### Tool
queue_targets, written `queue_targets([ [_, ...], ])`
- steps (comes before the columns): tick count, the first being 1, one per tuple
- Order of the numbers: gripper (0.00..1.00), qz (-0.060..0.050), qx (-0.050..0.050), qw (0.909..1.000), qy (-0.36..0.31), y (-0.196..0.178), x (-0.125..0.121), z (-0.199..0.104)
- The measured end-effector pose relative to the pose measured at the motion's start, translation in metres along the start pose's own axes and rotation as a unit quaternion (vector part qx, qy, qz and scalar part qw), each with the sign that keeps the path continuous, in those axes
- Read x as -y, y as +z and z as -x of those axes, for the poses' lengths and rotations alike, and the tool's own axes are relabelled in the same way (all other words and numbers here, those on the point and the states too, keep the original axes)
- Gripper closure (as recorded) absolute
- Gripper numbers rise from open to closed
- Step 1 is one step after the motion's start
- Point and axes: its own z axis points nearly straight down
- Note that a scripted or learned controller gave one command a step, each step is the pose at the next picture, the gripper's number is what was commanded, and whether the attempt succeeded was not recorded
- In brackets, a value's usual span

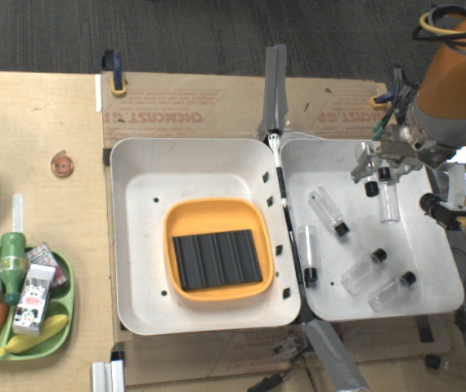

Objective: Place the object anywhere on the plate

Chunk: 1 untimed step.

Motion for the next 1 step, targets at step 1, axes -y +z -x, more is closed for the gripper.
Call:
queue_targets([
  [1,1.0,0.001,0.0,0.9923,-0.124,-0.0281,-0.0118,-0.0197],
])
